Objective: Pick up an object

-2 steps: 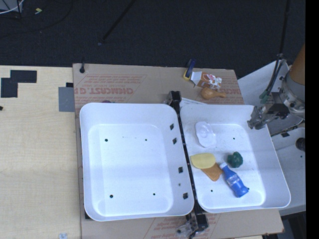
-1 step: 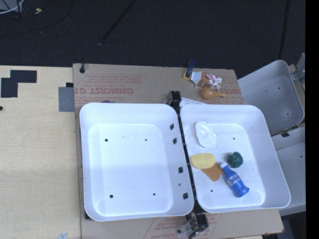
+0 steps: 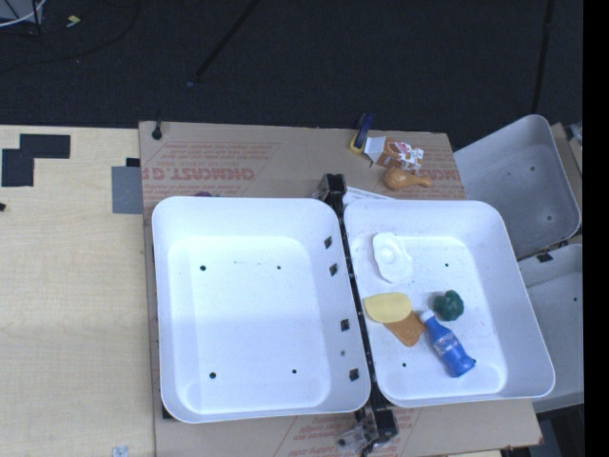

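Beside the green ball (image 3: 449, 304), the blue bottle (image 3: 447, 346) and the yellow piece (image 3: 387, 307) crowd together; a grasp could slip. I cannot tell the gripper's state.

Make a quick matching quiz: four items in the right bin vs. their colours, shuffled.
Items:
1. bottle
2. round ball-like object
3. flat piece near the bin's top
4. flat piece beside the divider

Colours:
A. yellow
B. white
C. blue
D. dark green

Pairs: 1-C, 2-D, 3-B, 4-A
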Robot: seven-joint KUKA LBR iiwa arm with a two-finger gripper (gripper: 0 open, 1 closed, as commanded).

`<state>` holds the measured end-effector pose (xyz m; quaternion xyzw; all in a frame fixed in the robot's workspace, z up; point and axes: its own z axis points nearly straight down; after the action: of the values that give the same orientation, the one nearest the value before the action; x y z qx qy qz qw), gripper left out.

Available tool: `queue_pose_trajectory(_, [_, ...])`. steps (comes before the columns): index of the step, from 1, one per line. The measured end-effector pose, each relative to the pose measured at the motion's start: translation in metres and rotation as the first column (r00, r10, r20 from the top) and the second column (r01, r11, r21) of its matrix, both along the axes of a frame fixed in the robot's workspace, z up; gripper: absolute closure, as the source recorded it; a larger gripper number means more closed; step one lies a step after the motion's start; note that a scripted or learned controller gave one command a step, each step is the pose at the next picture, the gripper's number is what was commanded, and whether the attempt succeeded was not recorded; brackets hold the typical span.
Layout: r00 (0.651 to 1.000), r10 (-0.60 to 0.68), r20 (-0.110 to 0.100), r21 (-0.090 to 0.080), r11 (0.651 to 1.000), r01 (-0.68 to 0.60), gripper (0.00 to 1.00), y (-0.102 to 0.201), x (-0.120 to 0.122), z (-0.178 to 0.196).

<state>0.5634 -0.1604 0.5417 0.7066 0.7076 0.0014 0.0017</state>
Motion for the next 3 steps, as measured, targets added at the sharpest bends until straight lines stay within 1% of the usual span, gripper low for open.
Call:
queue_pose_trajectory(1, [1.0, -0.008, -0.022, 0.006, 1.0, 0.008, 1.0, -0.034, -0.092, -0.133])
queue_pose_trajectory(2, [1.0, 0.004, 0.009, -0.002, 1.0, -0.004, 1.0, 0.019, -0.078, 0.004])
queue_pose_trajectory(3, [1.0, 0.002, -0.023, 0.004, 1.0, -0.002, 1.0, 0.087, -0.082, -0.221])
